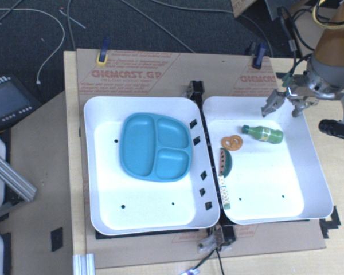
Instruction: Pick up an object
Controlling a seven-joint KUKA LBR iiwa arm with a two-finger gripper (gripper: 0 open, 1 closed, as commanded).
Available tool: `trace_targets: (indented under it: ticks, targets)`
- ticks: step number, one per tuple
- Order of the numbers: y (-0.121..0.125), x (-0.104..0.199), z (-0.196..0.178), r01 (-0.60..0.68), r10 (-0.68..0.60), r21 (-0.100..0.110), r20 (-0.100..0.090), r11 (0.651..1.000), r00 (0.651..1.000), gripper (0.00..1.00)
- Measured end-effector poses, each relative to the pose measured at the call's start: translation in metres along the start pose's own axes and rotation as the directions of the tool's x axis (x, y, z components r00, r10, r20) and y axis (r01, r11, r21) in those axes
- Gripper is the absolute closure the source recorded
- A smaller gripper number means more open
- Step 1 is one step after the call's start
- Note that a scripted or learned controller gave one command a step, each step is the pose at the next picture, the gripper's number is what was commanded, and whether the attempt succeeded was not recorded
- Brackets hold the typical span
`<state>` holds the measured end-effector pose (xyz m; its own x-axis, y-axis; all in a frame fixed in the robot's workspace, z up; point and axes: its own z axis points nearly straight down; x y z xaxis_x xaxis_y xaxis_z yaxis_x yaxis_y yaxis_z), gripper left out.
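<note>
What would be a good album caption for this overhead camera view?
Open tool above the right bin, near a green bottle and pretzel; a blue divided plate lies in the left bin.

My arm showed an orange band over a grey wrist, black cables looping above, and slim metal fingers.

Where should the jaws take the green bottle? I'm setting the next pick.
Grip the green bottle across its wide middle, coming straight down from above. It lies on its side, long axis left-right in the right bin, so jaws should probably close across that axis, clear of the pretzel.
</note>
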<state>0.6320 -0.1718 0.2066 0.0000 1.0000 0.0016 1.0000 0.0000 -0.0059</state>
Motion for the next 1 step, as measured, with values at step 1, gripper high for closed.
trace_targets:
  ticks: [1]
  targets:
    - [0.0005, -0.0006, 0.0632, 0.000, 0.000, 0.000, 0.000, 1.000, 1.000, 0.00]
